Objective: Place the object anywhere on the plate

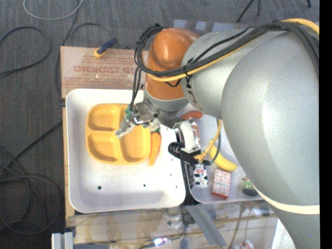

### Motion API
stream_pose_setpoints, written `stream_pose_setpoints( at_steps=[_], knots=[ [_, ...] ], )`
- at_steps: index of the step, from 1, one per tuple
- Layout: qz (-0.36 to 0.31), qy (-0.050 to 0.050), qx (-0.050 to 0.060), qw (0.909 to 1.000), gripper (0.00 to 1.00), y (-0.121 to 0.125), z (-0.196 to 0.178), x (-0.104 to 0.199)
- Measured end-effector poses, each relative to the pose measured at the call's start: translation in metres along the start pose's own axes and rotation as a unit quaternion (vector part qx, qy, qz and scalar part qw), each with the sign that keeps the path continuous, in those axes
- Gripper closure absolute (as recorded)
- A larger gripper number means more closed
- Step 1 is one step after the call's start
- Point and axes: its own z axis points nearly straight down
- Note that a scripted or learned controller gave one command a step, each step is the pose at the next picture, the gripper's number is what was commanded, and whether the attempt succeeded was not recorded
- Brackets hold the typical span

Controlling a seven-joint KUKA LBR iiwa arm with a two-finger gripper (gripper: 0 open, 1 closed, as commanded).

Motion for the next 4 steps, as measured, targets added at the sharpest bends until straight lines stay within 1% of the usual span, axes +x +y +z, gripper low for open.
stream_pose_setpoints(
  at_steps=[1,2,3,4],
  knots=[
    [0.000,0.000,0.003,1.0000,1.00,-0.001,-0.007,0.001],
    [-0.023,-0.001,0.000,0.9997,1.00,0.014,-0.005,0.061],
    [-0.023,-0.001,0.000,0.9997,0.00,0.014,-0.005,0.061],
    [-0.024,-0.001,0.003,0.9997,1.00,0.013,-0.012,0.062]
  ],
)
